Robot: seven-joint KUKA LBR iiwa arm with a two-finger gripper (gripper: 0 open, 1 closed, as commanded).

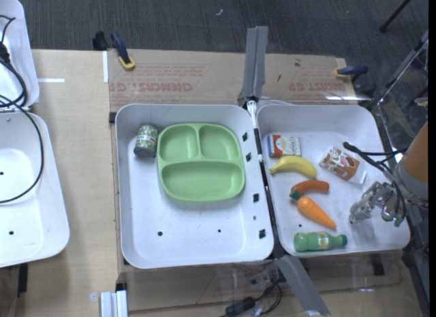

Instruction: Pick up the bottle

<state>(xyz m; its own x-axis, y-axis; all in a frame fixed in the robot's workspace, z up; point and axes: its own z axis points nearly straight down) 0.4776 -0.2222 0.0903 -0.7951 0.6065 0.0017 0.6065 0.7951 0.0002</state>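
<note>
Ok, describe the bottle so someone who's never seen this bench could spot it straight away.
Look in the right-hand white bin, along its near edge. The bottle lies on its side there, just below the carrot. It is the one green item in that bin, with a yellow label band, while its neighbours are orange, yellow or boxed.

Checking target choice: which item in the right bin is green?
The bottle, lying on its side at the bin's near edge; the banana is yellow, the carrot orange.

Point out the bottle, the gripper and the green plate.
bottle [320,241]: camera view, middle of its green body.
gripper [366,208]: camera view, between its fingertips.
green plate [201,180]: camera view, floor of its large compartment.
</note>
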